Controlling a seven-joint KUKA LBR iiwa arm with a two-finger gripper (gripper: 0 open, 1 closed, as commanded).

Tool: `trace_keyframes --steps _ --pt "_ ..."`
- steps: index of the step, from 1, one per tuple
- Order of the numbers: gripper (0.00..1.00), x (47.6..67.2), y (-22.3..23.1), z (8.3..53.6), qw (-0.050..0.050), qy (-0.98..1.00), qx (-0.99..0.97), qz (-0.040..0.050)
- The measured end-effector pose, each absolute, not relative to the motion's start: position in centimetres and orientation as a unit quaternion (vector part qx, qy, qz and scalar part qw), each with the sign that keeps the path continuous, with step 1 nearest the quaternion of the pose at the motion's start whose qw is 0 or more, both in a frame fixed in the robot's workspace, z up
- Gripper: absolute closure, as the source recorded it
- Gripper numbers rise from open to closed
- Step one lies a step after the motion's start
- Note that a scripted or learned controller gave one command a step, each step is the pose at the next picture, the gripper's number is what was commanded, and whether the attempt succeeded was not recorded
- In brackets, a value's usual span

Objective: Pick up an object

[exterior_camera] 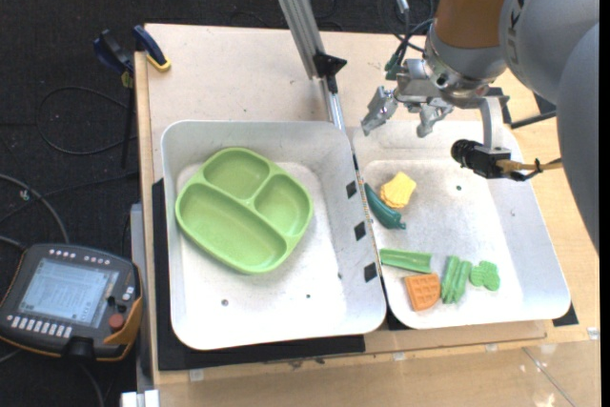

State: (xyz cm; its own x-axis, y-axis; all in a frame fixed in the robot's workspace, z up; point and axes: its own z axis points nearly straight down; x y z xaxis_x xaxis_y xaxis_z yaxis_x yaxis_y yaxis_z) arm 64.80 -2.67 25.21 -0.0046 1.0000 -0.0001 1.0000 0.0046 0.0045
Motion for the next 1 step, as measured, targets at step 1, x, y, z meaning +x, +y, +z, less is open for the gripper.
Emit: trace_keyframes --steps 1 --pt "1.0 64.8 -2.72 26.03 0.002 0.709 0.705 0.0006"
